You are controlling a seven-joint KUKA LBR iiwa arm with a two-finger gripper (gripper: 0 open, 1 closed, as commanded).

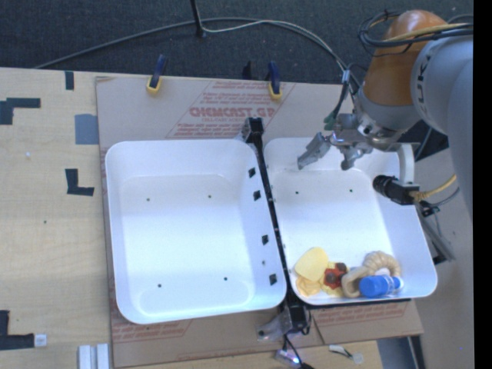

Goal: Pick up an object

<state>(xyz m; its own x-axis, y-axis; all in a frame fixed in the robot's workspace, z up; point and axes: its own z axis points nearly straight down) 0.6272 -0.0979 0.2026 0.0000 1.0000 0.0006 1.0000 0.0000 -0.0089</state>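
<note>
Gripper over far edge of right bin, fingers spread wide, nothing between them. Objects bunched at near edge: yellow piece, blue bottle, tan ring. Well apart from gripper.

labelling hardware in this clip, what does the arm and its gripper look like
The arm is a rounded grey shell with a glossy orange band above the wrist. Thin cables loop over the orange part. The gripper is bare grey metal with two slim fingers, and a black cylindrical fitting sits beside it.
</note>
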